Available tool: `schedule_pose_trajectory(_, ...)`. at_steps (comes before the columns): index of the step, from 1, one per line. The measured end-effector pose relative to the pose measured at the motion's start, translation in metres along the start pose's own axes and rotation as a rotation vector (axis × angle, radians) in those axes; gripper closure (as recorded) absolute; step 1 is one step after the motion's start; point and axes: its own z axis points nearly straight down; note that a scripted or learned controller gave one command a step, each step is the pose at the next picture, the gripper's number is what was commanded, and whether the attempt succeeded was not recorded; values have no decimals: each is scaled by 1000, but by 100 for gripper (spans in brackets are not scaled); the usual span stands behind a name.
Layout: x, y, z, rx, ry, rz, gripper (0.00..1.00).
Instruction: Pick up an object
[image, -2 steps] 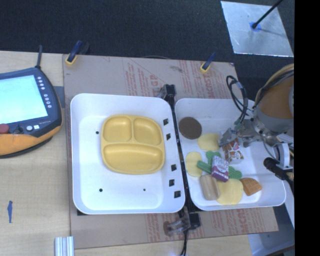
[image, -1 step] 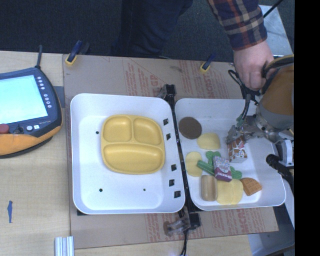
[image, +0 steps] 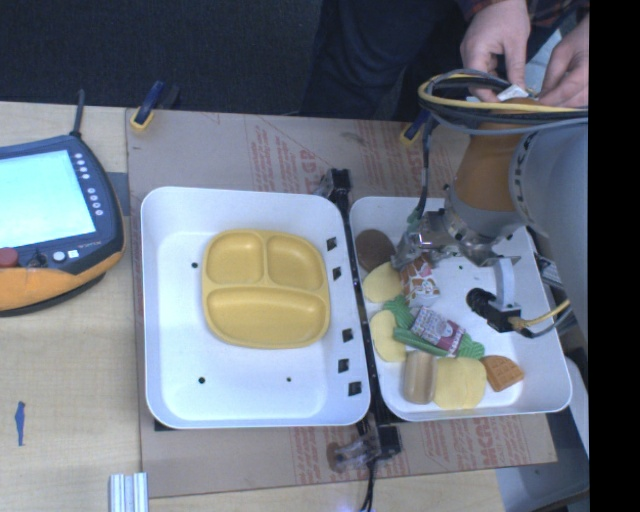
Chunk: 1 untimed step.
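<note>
The right bin (image: 540, 395) holds several toy food pieces. Among them are a brown disc (image: 374, 246), a pale yellow round (image: 380, 285), a small red and white carton (image: 423, 286), a green piece (image: 404, 314) and a printed packet (image: 436, 329). Along the bin's front lie a tan cylinder (image: 417, 376), a yellow chunk (image: 459, 385) and an orange-brown wedge (image: 502, 373). My gripper (image: 424, 250) hangs low over the bin's back left part, just above the carton and right of the brown disc. The wrist hides whatever lies beneath it.
A yellow divided plate (image: 266, 288) lies in the left bin (image: 170, 380). A teach pendant (image: 55, 220) rests on the bench at far left. A person's hands (image: 510, 45) work at the arm's top. A black cable fitting (image: 492, 307) hangs over the right bin.
</note>
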Motion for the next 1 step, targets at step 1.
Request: schedule_pose_trajectory(1, 15, -36, -8, 85, 3, 27, 100)
